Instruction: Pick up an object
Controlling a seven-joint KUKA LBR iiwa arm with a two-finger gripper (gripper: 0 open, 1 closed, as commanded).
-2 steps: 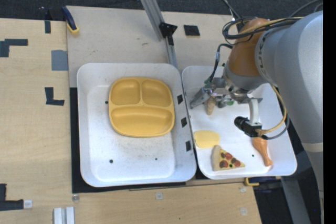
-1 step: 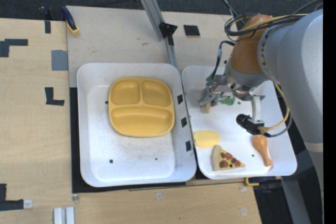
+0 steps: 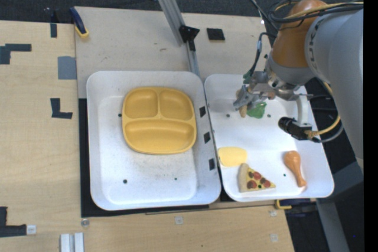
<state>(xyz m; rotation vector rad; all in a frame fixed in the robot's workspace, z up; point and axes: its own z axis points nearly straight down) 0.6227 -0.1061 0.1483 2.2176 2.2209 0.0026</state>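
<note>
Three toys lie along the near edge of the right bin (image 3: 319, 186): a yellow piece (image 3: 232, 156), a pizza slice (image 3: 254, 179) just beside it and a drumstick (image 3: 295, 167) toward the right wall, with bare white floor behind them. Farther back the gripper (image 3: 249, 101) hangs over a green object (image 3: 257, 109); whether it clamps it I cannot tell. The yellow tray (image 3: 159, 120) sits mid left bin (image 3: 100, 144), margins all round.
</note>
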